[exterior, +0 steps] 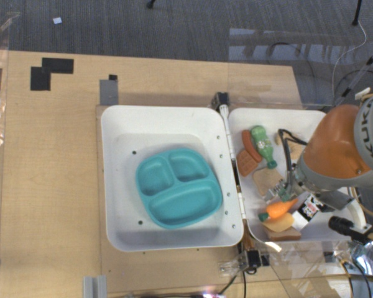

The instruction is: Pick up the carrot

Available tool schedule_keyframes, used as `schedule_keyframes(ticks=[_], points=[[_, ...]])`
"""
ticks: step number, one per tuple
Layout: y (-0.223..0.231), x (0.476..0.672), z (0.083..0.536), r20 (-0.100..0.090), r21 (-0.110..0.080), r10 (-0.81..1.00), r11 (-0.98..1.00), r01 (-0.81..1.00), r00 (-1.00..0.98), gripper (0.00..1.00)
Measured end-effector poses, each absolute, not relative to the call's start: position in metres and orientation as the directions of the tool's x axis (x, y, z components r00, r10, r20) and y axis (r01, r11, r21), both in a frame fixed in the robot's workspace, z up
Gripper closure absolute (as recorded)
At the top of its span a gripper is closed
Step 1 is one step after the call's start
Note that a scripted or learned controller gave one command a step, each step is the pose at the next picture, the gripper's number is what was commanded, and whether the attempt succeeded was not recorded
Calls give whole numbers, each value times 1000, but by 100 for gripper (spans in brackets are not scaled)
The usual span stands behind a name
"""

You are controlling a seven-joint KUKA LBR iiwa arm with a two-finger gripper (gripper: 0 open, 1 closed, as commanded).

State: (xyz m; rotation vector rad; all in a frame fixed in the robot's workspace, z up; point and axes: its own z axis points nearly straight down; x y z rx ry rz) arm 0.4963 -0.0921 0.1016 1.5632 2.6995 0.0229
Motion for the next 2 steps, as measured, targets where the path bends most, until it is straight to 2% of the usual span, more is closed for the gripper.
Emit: schedule_keyframes(ticks=[1,2], points=[[-91,499,113,-17,31,866,500,865,-500,100],[-91,499,112,-16,31,866,500,866,-499,0]])
